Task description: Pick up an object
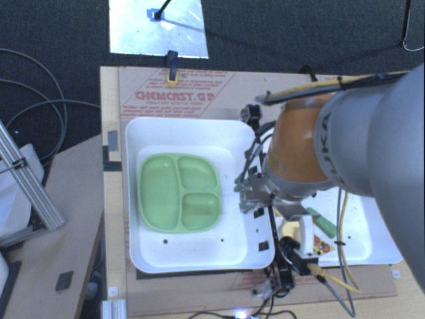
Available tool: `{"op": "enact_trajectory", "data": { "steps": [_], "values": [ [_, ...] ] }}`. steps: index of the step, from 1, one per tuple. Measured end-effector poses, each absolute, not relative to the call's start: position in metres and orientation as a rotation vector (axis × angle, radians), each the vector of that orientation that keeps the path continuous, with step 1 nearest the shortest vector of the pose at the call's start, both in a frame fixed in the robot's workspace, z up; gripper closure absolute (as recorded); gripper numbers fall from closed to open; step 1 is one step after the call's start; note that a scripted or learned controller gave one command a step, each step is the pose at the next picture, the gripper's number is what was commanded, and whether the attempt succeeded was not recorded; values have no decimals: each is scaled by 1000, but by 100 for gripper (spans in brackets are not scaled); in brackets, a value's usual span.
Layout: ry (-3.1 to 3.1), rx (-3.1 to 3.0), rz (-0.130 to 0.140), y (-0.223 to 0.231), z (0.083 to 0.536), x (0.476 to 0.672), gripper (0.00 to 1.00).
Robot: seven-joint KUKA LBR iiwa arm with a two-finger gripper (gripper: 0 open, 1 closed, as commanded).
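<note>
A light green divided plate (pixel 179 191) lies flat in the left white bin (pixel 199 130). The right bin (pixel 372 241) is mostly covered by my arm. In the part that shows, a green object (pixel 324 224), a yellow object (pixel 290 230) and a small piece with red and orange print (pixel 323 247) lie close together. My gripper (pixel 251 199) hangs below the orange wrist band, over the wall between the two bins, just right of the plate. Nothing can be made out in its grasp.
The bins rest on a cardboard sheet (pixel 179 95) with red lettering. A shiny metal plate (pixel 158 18) lies on the dark floor beyond. Cables (pixel 40 111) and an aluminium frame (pixel 26 178) stand at the left.
</note>
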State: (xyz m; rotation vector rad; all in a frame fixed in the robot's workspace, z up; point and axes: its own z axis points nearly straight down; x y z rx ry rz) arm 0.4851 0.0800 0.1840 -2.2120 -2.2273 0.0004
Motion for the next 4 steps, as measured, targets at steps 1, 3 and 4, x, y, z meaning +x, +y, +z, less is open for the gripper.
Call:
{"op": "enact_trajectory", "data": {
  "steps": [1,3,4],
  "values": [
    [-2237,-2224,-29,88,464,539,100],
    [-2239,-2204,-11,157,517,588,100],
    [-2219,-2221,0,110,485,483,100]
  ]
}}
